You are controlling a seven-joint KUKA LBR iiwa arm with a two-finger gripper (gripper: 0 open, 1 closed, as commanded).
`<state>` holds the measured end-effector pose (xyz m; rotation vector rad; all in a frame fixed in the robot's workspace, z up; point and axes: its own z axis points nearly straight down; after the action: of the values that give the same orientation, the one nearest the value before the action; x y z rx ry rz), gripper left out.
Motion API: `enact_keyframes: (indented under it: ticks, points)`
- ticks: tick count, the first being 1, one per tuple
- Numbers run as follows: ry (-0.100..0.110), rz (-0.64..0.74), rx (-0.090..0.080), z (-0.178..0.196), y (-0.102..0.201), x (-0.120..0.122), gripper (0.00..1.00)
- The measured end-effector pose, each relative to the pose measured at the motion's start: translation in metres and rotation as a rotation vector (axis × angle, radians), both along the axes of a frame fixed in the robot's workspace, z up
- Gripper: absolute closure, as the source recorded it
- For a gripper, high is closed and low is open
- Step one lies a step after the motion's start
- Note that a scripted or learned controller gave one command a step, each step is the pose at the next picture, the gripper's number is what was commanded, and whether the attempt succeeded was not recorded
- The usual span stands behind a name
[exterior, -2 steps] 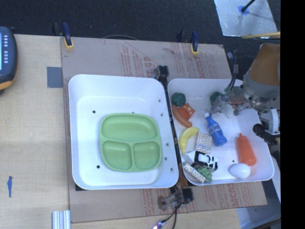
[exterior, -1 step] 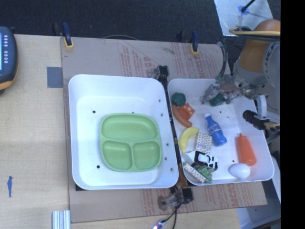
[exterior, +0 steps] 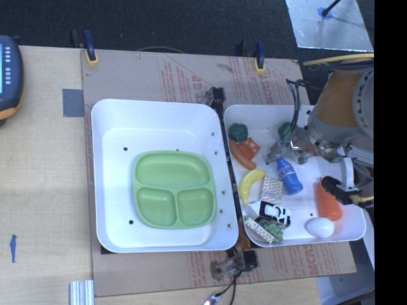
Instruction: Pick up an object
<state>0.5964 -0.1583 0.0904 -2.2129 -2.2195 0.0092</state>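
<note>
My gripper [exterior: 291,150] hangs over the upper middle of the right bin [exterior: 356,234], on the grey arm with the orange band [exterior: 340,103] that reaches in from the right. Just below it lies a blue bottle [exterior: 290,176]. A small green object [exterior: 285,131] sits right beside the gripper at its upper left. Also in this bin are a dark green ball [exterior: 238,132], an orange carrot-like piece [exterior: 244,151], a yellow banana [exterior: 250,183], a checkered packet [exterior: 271,189], a black-and-white toy [exterior: 275,213], a wrapped bar [exterior: 262,230], a white egg [exterior: 319,227] and an orange-red object [exterior: 329,206].
The left bin [exterior: 108,126] holds a green divided plate [exterior: 173,189]. A black clip [exterior: 217,96] sits where the two bins meet at the back. Cables [exterior: 296,100] hang by the arm. A blue and yellow device [exterior: 9,75] lies at the far left of the bench.
</note>
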Motion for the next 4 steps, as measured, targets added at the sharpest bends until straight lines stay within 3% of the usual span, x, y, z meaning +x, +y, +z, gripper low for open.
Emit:
enact_keyframes:
  ticks: [1, 2, 3, 4]
  points:
    - [-0.005, 0.002, -0.003, 0.012, -0.002, 0.003, 1.0]
    - [-0.004, 0.004, -0.004, 0.012, -0.002, 0.002, 0.0]
    - [-0.007, -0.002, -0.002, 0.003, -0.012, -0.08, 0.0]
    - [-0.015, 0.005, -0.002, 0.003, 0.001, 0.013, 0.0]
